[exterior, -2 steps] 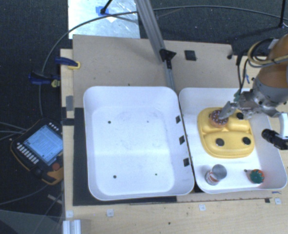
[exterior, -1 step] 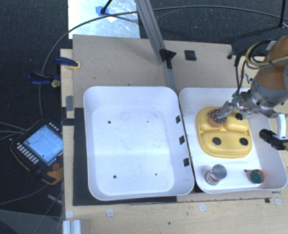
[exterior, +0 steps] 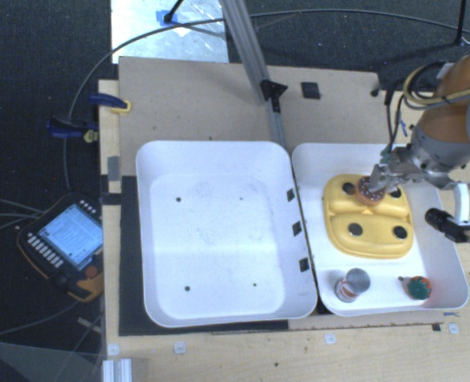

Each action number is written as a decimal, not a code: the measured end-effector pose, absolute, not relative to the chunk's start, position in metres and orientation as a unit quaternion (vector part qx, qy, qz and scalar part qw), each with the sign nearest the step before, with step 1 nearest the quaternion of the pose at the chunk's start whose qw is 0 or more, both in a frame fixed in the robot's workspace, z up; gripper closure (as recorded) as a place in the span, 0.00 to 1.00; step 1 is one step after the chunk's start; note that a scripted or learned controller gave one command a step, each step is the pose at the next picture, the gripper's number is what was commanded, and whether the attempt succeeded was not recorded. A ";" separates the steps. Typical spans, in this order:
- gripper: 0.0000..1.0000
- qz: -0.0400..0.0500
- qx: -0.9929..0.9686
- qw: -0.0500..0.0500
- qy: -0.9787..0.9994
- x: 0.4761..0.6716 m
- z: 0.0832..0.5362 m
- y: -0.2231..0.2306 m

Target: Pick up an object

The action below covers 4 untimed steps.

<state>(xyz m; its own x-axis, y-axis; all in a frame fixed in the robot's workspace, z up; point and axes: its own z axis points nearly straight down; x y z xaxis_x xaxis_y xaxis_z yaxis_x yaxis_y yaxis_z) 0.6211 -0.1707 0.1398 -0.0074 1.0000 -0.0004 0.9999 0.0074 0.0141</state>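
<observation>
The claw hangs low over the right white plastic bin, at the upper part of a broad yellow moulded plastic piece with dark round holes. At its tip there is a small round brownish ring-shaped object, which lies on the yellow piece. Whether the claw is spread or pressed together I cannot tell, because the wrist covers it from above, and I also cannot tell if the ring is between its tips.

The relation that matters for the coming move: the ring is directly under the claw, touching or almost touching it, so I judge the move is only a short descent and a close, without side travel. The ring is round, so it has no long axis to align with.

Further from the claw, toward the camera, a small silver metal can stands near the bin's front wall, and a small green and orange toy lies beside it. Beyond these, far on the other side, is the left white bin.
</observation>
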 end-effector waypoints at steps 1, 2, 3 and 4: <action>1.00 0.002 0.706 0.003 0.708 0.618 0.198 -0.180; 1.00 0.001 0.705 0.002 0.709 0.620 0.227 -0.180; 1.00 0.001 0.705 0.002 0.709 0.621 0.226 -0.180; 1.00 0.002 0.704 0.000 0.711 0.613 0.236 -0.124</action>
<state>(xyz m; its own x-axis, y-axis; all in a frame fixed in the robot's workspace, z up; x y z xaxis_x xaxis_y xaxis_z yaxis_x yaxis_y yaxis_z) 0.6131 -0.1239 0.2361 -0.0101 0.9999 0.0017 0.9999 0.0101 0.0026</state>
